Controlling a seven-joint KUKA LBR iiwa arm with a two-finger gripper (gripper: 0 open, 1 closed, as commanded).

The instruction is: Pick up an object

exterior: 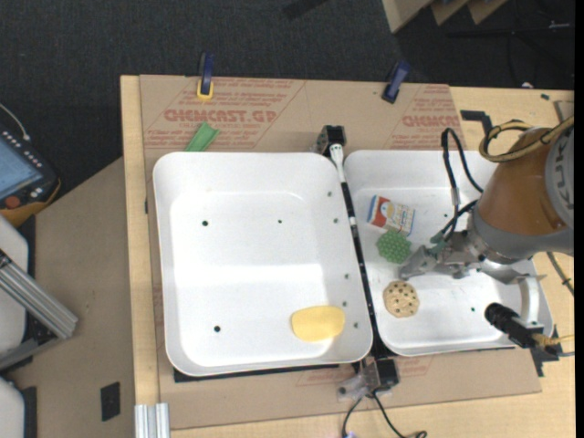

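In the right bin (429,336) lie a small white carton with red and blue print (391,213), a green bumpy ball (395,245) and a round speckled cookie (401,298). A yellow oval object (318,322) rests near the front right corner of the left bin (228,272). My gripper (422,261) reaches in from the right, low over the right bin, just right of the green ball and above the cookie. Nothing shows between its fingers.
A green clip (201,137) lies on the cardboard behind the left bin. Yellow (205,82) and blue (396,80) clamps hold the cardboard's far edge. Black cables (456,167) loop over the right bin's back.
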